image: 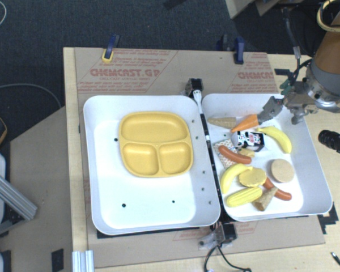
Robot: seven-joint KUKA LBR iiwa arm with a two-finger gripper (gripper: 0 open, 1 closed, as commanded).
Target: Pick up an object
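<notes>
1. Camera view: we read "CHEMCAST" printed in red on the bench [158, 67].
2. The claw [283, 109] hovers over the right bin [323, 180]; we cannot tell its state.
3. A carrot [247, 122] lies nearby, beside a banana [277, 137].

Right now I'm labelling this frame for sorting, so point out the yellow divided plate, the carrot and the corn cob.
yellow divided plate [156, 127]: camera view, floor of its large top compartment.
carrot [247, 122]: camera view, middle of its orange body.
corn cob [243, 196]: camera view, middle of its yellow length.
</notes>
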